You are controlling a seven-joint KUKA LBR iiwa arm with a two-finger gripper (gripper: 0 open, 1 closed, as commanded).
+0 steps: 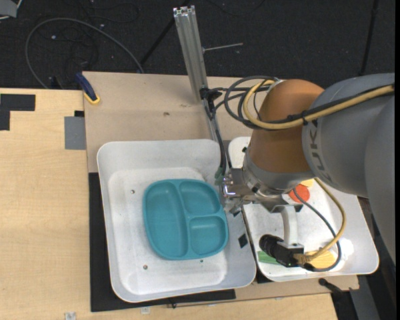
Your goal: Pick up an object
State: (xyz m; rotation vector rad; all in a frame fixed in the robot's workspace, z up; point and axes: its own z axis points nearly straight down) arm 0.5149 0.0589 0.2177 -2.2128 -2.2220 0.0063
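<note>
Zero picks confirmed | gripper (231,193) over bins' shared edge, grasp state: cannot tell | teal tray (185,219) flat in bin (120,272) | lift pending

Table fittings and surrounds, non-task items only.
Pale wooden table (27,205) bears a black stepped patch (10,109) and a grey square patch (73,133); silver aluminium profile post (192,52) stands upright at its far edge; black mat (95,259) underlies the bins.

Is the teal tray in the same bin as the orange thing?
No, the tray sits in the left bin, the orange thing in the right bin.
</note>
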